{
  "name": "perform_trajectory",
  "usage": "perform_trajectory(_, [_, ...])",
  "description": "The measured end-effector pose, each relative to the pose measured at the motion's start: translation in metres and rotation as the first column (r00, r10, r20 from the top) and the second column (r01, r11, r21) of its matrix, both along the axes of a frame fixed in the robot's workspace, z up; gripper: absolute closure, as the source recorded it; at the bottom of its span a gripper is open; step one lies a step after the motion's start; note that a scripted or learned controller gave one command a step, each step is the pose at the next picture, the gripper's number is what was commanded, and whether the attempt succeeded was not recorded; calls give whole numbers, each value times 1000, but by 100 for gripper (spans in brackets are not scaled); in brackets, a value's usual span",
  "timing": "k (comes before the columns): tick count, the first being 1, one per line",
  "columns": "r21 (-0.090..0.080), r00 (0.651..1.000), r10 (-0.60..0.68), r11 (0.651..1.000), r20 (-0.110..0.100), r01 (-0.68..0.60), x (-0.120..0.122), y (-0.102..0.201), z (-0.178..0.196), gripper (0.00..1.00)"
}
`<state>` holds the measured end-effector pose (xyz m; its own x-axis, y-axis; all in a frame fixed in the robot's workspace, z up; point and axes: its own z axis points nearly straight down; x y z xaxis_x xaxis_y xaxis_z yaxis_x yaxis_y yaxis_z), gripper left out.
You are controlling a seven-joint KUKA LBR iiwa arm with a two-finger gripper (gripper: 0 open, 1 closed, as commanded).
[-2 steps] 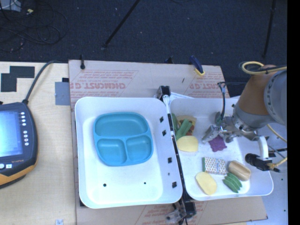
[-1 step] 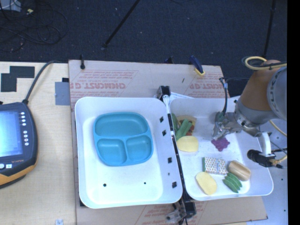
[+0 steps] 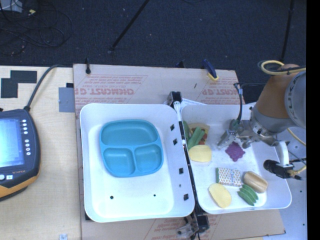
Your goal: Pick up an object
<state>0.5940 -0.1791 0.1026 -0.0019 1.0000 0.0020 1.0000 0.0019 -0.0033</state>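
From my station I see the arm (image 3: 280, 101) reaching in from the right over the right bin (image 3: 285, 196), with its gripper (image 3: 235, 135) low above the bin's back half. I cannot tell from this angle whether the jaws are released or clenched, and I see nothing between them.

Just below the gripper lies a purple object (image 3: 235, 151), near the middle of the right bin. Toward that bin's left wall I see a green piece (image 3: 196, 135) at the back, with a pale yellow round item (image 3: 200, 153) touching its front end. Along the front edge sit 4 things: a yellow lemon-like item (image 3: 220, 195) at the left, a patterned square packet (image 3: 229, 176) just behind it, a brown bread-like roll (image 3: 255, 181) to the right, and a green vegetable (image 3: 248, 194) just in front of that roll.

The left bin (image 3: 95, 194) holds 1 blue tray (image 3: 131, 147) with 3 compartments, lying flat toward its back. A tablet-like pendant (image 3: 15, 151) rests on the bench (image 3: 50, 209) at the far left edge.
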Motion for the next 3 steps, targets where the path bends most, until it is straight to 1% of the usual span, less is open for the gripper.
perform_trajectory(1, [-1,1000,1,1000,2,-1,-19,-32,-14,0])
perform_trajectory(2, [-2,1000,-1,1000,3,1,18,-22,-15,0])
perform_trajectory(3, [-1,1000,-1,1000,1,1,-17,-26,-15,0])
